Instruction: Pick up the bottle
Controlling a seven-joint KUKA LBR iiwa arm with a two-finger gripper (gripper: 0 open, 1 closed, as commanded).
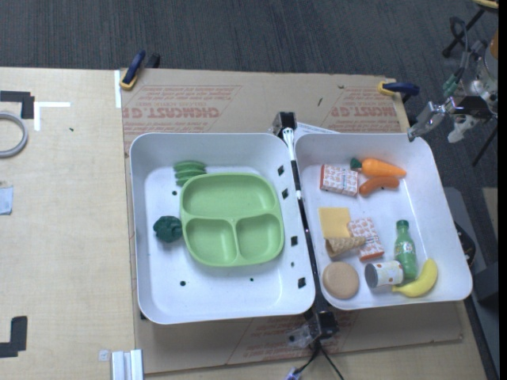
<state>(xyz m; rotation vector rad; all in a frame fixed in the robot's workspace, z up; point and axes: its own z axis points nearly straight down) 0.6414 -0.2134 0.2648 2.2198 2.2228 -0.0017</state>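
In the right-hand bin [444, 204] the green bottle [405, 249] lies wedged between the banana [420, 281] and a small white can [383, 275], so my pincer [444, 117], parked spread and holding nothing beyond the far right corner, could clip a neighbour and nudge the bottle aside.

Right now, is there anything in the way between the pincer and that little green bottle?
Nothing visible blocks it. The pincer hangs outside the right bin's far corner; the bottle lies near the front, open from above. It is crowded, though: a cup and a banana press against it.
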